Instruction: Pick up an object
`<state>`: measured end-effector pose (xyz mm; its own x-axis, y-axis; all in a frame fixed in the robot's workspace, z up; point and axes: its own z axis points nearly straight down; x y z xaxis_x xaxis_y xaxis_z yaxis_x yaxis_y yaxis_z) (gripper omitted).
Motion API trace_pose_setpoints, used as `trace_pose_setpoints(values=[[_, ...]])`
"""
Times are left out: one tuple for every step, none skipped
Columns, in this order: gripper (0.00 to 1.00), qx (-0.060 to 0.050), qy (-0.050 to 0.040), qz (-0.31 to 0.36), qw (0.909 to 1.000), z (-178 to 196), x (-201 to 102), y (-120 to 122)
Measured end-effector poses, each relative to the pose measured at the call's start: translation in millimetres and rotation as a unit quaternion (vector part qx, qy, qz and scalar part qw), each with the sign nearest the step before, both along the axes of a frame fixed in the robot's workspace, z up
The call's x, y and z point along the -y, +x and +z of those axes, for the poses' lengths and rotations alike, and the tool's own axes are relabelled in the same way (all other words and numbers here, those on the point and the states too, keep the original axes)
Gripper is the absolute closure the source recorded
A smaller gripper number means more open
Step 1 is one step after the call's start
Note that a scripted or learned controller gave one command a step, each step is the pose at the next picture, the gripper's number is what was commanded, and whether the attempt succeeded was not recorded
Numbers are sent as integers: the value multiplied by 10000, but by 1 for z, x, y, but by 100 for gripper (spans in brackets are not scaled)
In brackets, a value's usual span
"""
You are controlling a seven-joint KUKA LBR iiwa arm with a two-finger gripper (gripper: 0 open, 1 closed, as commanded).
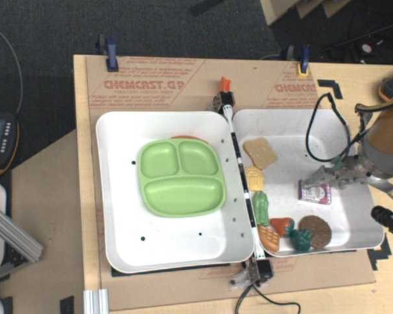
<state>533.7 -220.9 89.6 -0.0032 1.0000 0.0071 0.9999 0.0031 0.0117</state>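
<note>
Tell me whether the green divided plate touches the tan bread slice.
Apart. The camera view shows the green divided plate in the left bin, the tan bread slice across the divider.

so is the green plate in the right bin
No, the green plate sits in the left bin; the right bin holds small food items.

"chemcast gp" on brown board (pixel 144 84)

The bench (pixel 157 87) bears two white bins (pixel 118 195) side by side.
</note>
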Motion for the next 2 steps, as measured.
trace_pose_setpoints(values=[[0, -16, -60, -24, 10000, 86, 4, -29], [0, -55, -35, 9, 10000, 10, -26, 21]])
